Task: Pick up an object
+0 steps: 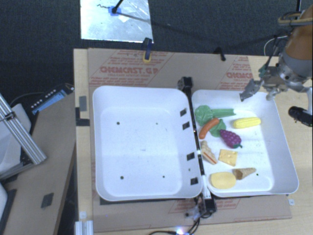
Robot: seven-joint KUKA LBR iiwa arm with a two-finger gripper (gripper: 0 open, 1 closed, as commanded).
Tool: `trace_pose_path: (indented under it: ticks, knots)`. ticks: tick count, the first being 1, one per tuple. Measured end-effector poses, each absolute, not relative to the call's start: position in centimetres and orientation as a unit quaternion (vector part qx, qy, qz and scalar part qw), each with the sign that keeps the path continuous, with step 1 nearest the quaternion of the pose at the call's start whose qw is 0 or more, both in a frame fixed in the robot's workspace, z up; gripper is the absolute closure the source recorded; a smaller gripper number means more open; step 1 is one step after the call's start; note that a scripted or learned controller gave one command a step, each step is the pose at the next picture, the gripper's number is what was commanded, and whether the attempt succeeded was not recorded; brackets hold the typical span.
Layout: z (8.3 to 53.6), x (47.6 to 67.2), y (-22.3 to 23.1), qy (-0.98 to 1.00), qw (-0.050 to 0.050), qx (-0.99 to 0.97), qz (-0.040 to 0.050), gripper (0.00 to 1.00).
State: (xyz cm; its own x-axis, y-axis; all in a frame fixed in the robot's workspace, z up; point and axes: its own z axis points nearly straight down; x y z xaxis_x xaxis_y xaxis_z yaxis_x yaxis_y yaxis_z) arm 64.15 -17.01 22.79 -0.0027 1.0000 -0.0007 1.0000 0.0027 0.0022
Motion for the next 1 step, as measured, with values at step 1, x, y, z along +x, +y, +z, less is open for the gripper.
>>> trace_pose_path:
  ticks: [1]
  knots:
    - [10.46, 62.63, -20.30, 0.708, 0.003, 0.707, 0.0003, 0.00]
